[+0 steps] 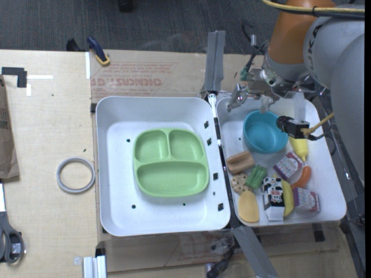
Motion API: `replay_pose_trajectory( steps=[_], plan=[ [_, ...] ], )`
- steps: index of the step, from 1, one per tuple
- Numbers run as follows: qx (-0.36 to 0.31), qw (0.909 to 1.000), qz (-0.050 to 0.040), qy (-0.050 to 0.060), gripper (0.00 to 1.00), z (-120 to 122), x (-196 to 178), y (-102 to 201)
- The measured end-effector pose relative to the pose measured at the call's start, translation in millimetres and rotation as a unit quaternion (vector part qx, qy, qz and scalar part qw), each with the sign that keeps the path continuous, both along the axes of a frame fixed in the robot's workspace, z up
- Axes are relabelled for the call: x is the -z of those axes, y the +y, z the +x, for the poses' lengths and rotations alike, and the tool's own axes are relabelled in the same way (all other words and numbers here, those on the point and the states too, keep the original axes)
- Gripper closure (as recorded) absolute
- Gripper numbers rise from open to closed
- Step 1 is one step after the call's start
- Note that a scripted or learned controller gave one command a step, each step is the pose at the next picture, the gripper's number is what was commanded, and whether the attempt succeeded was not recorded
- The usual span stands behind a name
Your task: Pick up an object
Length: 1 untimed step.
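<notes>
My gripper (250,100) hangs over the far end of the right bin (338,204), just above and behind a blue bowl (264,133). Its fingers (235,101) stand apart with nothing between them. In front of the bowl lies a crowd of toy foods: a brown bread roll (239,161), a cookie (237,183), a green piece (255,177), a cow-print milk carton (272,197), a banana (288,199), a yellow bottle (299,148), a carrot (303,177), a purple packet (288,167) and a tan chip (248,207).
The left bin (110,155) holds a green divided plate (171,162). On the bench to the left lie a tape ring (76,174), scissors (8,245) and a brown bag (7,138). A blue clamp (98,50) sits on the cardboard behind the bins.
</notes>
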<state>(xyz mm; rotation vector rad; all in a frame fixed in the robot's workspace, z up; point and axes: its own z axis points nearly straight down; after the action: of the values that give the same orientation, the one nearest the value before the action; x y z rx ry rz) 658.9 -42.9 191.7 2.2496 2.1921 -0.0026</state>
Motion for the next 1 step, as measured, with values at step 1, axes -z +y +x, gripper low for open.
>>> replay_pose_trajectory(
  steps=[1],
  plan=[
    [-0.009, 1.0, 0.0, -0.001, 0.0, -16.9, 93.8, -58.5]
  ],
)
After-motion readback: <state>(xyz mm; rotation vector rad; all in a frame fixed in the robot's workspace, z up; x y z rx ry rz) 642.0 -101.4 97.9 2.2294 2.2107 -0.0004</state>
